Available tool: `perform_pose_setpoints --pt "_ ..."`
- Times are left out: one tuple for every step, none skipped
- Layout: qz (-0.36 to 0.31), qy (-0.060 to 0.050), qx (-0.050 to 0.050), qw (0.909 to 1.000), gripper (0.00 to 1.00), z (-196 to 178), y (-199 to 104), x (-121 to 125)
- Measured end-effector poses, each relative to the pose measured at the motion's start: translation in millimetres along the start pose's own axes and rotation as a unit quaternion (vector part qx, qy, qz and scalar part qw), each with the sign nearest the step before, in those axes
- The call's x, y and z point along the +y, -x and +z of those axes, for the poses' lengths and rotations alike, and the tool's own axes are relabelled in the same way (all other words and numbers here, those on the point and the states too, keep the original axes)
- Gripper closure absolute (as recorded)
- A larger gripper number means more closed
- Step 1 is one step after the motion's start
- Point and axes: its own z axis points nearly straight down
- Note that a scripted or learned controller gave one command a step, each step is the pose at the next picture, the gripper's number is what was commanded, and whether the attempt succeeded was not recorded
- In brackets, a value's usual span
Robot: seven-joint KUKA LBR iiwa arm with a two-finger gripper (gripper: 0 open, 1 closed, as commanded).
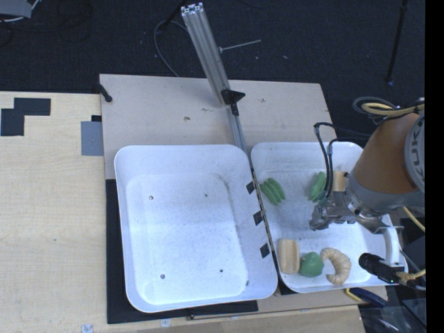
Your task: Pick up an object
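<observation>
The right bin [298, 159] holds several small objects. A ridged green piece [272, 190] lies near its left wall. Another green piece [318, 186] and a small tan piece [339, 180] lie further right, beside the arm. Along the front sit a beige block [288, 255], a green blob [311, 264] and a curved tan piece [338, 265]. My gripper [321, 218] hangs low over the middle of the right bin, just below the second green piece and above the front row. Nothing shows in its grasp.
The left bin [184, 227] stands beside the right one, with small black clips [258, 217] along the shared wall. A slanted metal rail [211, 54] rises behind the bins. The grey and orange arm [388, 165] covers the right bin's far side.
</observation>
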Motion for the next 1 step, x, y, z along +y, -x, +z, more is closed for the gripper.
perform_pose_setpoints --pt "-0.021 0.003 0.0 0.9998 1.0 -79.4 -1.0 46.1"
